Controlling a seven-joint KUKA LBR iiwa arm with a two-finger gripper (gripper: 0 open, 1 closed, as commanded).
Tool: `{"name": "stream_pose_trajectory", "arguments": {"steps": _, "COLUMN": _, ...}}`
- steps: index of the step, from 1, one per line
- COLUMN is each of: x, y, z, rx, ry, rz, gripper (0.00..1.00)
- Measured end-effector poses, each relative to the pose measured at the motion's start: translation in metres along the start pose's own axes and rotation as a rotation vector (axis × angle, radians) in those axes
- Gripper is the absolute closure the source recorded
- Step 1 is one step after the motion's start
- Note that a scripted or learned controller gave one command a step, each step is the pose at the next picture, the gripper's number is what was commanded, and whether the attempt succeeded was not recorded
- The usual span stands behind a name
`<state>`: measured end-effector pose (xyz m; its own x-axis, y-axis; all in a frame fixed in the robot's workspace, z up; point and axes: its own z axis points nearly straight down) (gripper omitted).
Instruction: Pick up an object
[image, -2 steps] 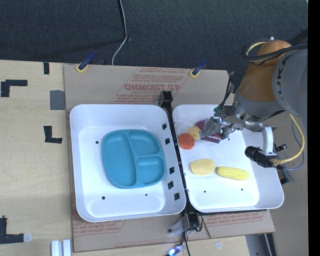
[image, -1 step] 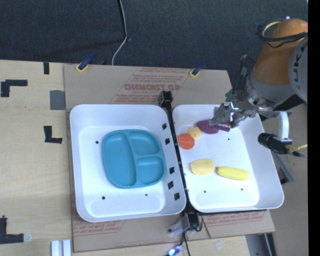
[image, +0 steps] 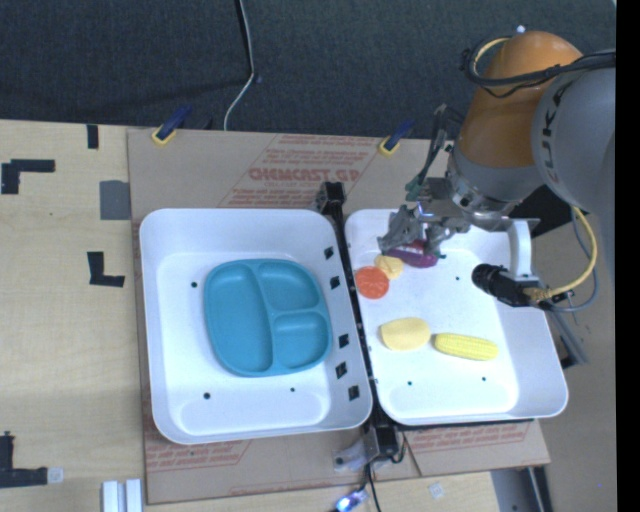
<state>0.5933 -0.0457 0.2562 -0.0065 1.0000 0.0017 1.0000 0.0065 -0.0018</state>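
In the right bin (image: 520, 395) lie an orange-red round piece (image: 372, 285), a small yellow piece (image: 390, 266) touching it, a pale yellow lump (image: 404, 334) and a yellow corn cob (image: 465, 347). A purple object (image: 420, 258) rests near the bin's far left part. My gripper (image: 412, 236) hangs low over the purple object, right at it, with the orange-banded wrist above. The purple object is partly hidden under the gripper.
The left bin (image: 180, 400) holds a blue divided plate (image: 267, 315). Black clips (image: 340, 280) line the seam between the bins. A black cylinder (image: 500, 283) and cable of the arm overhang the right bin's right side. Cardboard lies under both bins.
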Motion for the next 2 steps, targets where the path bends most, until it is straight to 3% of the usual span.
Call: {"name": "stream_pose_trajectory", "arguments": {"steps": 2, "x": 0.103, "y": 0.006, "z": 0.031, "rx": 0.003, "ry": -0.001, "rz": 0.0, "gripper": 1.0}}
